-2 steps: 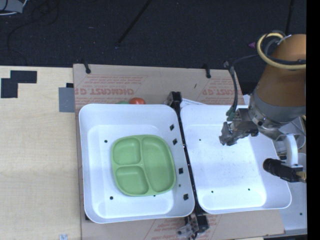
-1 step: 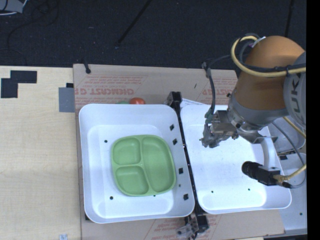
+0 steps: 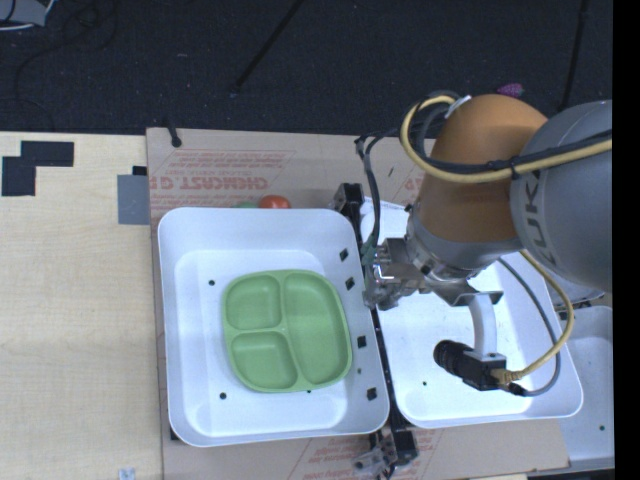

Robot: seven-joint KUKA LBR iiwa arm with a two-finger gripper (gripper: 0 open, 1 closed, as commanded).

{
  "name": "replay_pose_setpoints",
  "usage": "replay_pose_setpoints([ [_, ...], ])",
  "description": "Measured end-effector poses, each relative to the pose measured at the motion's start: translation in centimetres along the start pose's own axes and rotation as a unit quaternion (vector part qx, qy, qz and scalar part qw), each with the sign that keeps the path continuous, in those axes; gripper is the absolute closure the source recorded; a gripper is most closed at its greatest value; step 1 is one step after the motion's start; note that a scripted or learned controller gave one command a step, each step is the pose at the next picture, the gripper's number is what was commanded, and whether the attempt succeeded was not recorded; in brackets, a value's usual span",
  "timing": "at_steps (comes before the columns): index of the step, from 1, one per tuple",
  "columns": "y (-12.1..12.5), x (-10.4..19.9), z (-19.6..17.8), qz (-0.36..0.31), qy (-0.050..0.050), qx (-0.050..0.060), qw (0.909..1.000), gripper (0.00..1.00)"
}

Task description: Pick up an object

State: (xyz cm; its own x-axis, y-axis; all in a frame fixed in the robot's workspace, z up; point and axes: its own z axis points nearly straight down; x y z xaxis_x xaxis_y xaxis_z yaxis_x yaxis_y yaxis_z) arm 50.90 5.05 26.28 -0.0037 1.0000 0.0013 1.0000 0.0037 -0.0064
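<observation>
Red print seen upside down on cardboard sheet (image 3: 215, 176) above left bin, possibly "CHEMCREST"; dark letters "KU" read on arm's grey casing (image 3: 570, 203), right of frame.

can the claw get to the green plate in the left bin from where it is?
Probably yes. The green divided plate lies flat in the left bin with nothing on it. The claw sits beside the rim between the bins, so a short move left looks open. Gripping so flat a plate may be harder.
</observation>
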Motion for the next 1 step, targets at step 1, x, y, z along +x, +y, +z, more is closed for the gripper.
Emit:
replay_pose_setpoints([
  [1,-0.54,5.16,0.53,0.0,0.0,0.0,1.0,1.0],
])
